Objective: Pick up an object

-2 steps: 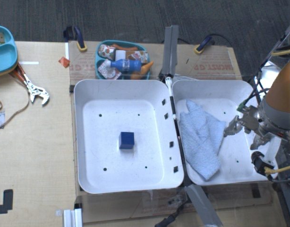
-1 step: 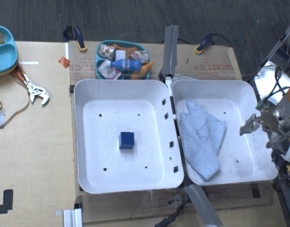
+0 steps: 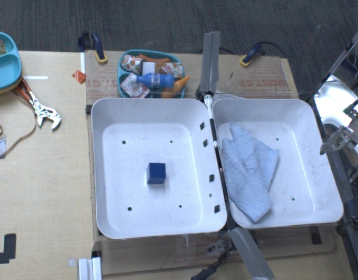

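Looking down on a tan wooden bench (image 3: 45,203) backed by dark grey carpet (image 3: 167,10). Carrying two shallow white bins side by side, the left bin (image 3: 96,174) and the right bin (image 3: 310,185) touching along their inner rims.

Hanging at the far right edge, just over the right bin's outer rim: a grey metal piece taken for the gripper (image 3: 339,139), mostly cut off. Not showing enough to tell whether the jaws are spread or pressed together; showing nothing between them.

Sitting well to the left of the jaws, across both bins: a small dark blue cube (image 3: 157,173), resting flat on the floor of the left bin, near its middle, apart from every wall.

Lying nearer the jaws, to their left and in the right bin: a crumpled pale blue cloth (image 3: 249,171), sprawling along that bin's left half from near the back wall down to the front corner, touching the inner wall.

Standing beyond the left bin, far left of the jaws and further back: a teal tub (image 3: 125,60) crowded with small items, among them a blue bottle (image 3: 153,80).

Resting farthest from the jaws, on the bench's left side: a silver wrench (image 3: 45,114) and the edge of a light blue dish (image 3: 4,69).

Gripping the bench's back edge: two clamps with yellow handles, a left clamp (image 3: 97,45) and a right clamp (image 3: 251,54).
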`<state>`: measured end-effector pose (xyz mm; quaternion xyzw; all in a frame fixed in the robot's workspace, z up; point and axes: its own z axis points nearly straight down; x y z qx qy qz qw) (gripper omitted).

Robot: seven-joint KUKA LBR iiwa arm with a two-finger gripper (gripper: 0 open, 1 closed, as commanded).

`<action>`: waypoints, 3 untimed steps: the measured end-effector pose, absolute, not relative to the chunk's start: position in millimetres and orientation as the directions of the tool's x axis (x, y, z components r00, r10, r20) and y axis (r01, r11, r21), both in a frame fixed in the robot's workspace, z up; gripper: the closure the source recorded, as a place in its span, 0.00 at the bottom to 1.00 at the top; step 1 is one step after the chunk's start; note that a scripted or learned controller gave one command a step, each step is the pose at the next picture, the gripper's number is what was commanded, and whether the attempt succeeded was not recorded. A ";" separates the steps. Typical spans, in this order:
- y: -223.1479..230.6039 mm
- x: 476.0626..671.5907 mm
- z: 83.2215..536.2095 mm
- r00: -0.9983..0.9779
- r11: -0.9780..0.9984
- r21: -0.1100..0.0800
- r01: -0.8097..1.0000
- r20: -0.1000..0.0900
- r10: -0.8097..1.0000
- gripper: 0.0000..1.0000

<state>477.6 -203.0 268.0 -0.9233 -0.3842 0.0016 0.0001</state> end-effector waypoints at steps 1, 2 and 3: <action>-198.3 477.3 239.1 0.877 -0.877 -0.003 0.480 -0.004 0.480 0.00; -221.7 494.8 251.8 0.979 -0.979 -0.001 0.203 -0.005 0.203 0.00; -214.4 482.6 92.6 0.978 -0.978 -0.013 0.206 0.006 0.206 0.00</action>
